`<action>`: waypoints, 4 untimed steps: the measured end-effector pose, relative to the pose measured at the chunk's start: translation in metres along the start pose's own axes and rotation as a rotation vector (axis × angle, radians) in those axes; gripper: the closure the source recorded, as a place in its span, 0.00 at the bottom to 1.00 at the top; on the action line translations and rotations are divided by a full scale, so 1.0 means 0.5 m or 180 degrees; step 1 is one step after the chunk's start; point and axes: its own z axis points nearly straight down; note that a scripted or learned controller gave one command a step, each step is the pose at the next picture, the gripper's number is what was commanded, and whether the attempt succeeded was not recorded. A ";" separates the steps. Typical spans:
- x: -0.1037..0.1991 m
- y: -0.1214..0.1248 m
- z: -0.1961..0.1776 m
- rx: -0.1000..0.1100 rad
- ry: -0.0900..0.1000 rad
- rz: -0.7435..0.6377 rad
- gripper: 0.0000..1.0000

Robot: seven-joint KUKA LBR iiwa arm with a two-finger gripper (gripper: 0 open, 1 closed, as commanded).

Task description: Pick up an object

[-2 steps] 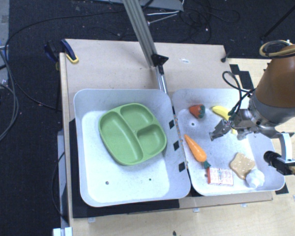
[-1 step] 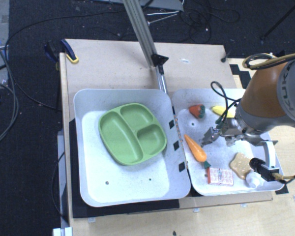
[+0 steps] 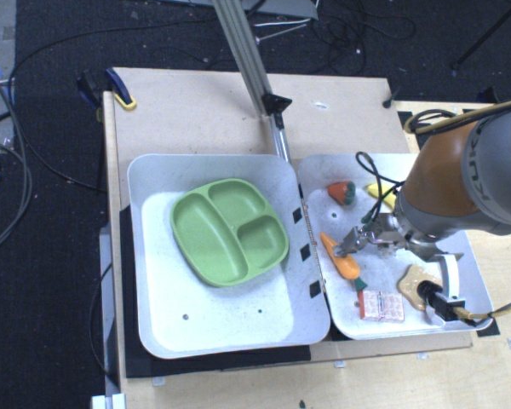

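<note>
Tabletop [image 3: 204,100] of pale wood is seen from above, carrying two shallow white bins side by side. In the left bin [image 3: 153,313] a green divided plate [image 3: 230,230] with three compartments is laid, tilted a little off the bin's edges. The right bin [image 3: 324,164] holds several small things: an orange carrot [image 3: 341,261] lying at a slant near the bin's left wall, a red and green item [image 3: 341,192] towards the far side, a yellow piece [image 3: 376,190] just beside it and partly hidden by the arm, a red and white packet [image 3: 381,306] near the front edge, and a tan, bread-like piece [image 3: 415,284] to the right of the packet.

The grey arm with its orange band [image 3: 439,181] is reached in from the right, over the right bin. The jaws [image 3: 354,240] are found low in the bin, just beside the upper end of the carrot; whether they are released or clenched cannot be told, as the tips are small and blurred against the bin floor. Contact with the carrot cannot be judged. A dark cable is looped beside the wrist. A grey metal pole [image 3: 243,41] is slanted across the far part of the tabletop.
</note>
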 end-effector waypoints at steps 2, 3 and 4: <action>-0.013 0.021 -0.147 0.0029 -0.0003 -0.0017 1.00; -0.014 0.025 -0.252 0.0032 -0.0002 -0.0019 1.00; -0.014 0.028 -0.314 0.0034 -0.0001 -0.0020 1.00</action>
